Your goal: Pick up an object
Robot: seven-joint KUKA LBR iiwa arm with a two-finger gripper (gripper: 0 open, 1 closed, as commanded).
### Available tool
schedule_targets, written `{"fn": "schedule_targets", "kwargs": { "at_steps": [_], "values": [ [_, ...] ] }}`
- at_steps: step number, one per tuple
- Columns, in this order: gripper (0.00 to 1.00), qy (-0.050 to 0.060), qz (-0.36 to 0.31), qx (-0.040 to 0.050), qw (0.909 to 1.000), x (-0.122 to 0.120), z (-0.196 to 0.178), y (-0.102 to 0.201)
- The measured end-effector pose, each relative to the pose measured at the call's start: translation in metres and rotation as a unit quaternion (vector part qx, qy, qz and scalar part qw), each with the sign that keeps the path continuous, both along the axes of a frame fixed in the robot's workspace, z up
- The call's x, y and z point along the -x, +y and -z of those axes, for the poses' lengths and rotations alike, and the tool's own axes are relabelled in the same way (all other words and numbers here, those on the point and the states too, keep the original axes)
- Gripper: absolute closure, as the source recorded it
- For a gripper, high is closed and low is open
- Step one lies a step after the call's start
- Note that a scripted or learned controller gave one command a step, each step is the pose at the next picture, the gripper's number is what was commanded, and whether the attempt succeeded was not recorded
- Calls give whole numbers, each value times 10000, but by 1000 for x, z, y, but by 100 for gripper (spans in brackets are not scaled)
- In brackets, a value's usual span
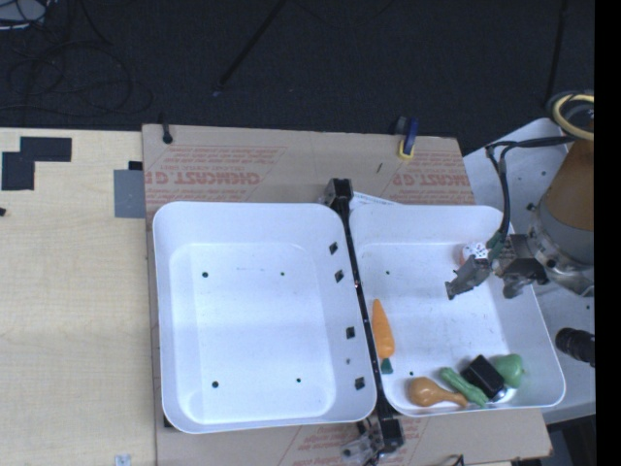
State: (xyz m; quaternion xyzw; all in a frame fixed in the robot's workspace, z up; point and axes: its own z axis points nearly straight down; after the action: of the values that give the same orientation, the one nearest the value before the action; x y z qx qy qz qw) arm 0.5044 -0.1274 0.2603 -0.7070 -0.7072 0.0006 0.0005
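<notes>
One target: carrot [383, 329], down-left of my gripper [464, 282] w/ clear gap, long axis approx along bin divider. Fingers [456, 287] apart, nothing between 'em.

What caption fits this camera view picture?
Robot's tool hovers over the right bin near a toy carrot.

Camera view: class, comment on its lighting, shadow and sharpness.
Camera view: the white bins are evenly and brightly lit with only soft shadows along their walls; the background above the bench is dark; the gripper looks slightly blurred, while the carrot is fairly sharp.
</notes>
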Motion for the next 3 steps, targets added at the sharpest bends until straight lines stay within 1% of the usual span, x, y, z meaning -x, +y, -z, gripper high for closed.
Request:
{"fn": "schedule_targets", "kwargs": {
  "at_steps": [1,2,3],
  "values": [
    [0,33,-25,-15,10000,-64,100,45],
    [0,3,-9,0,10000,-103,163,47],
    [0,29,28,3,10000,-60,174,-26]
  ]
}}
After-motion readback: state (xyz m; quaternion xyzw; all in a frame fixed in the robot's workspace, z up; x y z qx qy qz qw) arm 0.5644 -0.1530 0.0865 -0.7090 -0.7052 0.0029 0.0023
